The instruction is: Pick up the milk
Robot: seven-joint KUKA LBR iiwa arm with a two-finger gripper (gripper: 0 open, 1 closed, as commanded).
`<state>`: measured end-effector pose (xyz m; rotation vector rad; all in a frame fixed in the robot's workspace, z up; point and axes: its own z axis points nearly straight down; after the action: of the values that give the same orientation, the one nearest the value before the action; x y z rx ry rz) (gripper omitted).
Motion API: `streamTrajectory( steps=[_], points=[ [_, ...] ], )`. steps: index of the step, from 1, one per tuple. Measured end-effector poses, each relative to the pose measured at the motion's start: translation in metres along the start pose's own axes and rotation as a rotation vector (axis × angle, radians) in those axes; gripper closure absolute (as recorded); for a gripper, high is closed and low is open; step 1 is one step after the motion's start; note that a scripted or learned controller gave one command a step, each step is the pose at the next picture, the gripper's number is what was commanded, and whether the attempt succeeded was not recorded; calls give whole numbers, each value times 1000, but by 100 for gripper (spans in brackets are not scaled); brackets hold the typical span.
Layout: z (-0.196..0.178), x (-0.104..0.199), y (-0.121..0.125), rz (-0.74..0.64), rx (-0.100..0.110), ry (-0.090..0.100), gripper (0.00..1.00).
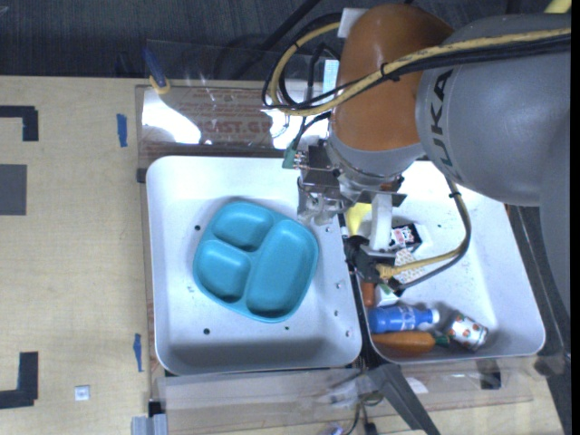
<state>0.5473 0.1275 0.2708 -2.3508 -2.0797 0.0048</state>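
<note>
My gripper (pixel 349 208) hangs below the orange wrist band, over the wall between the two bins at the right bin's left edge. Just to its right lies a small white carton with dark print (pixel 405 236), which looks like the milk, partly covered by the gripper body. A yellow item (pixel 360 216) sits directly under the gripper. Nothing can be seen held.
A blue three-compartment plate (pixel 256 258) lies in the left bin (pixel 172 243). The right bin (pixel 507 279) holds a blue bottle (pixel 403 318), an orange item (pixel 403 341) and a small can (pixel 467 333) near its front wall. Cables loop beside the wrist.
</note>
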Motion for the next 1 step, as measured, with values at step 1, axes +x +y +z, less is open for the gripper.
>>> streamTrajectory(
  steps=[1],
  points=[
    [33, -40, -35, 364, 1, 0, 100]
  ],
)
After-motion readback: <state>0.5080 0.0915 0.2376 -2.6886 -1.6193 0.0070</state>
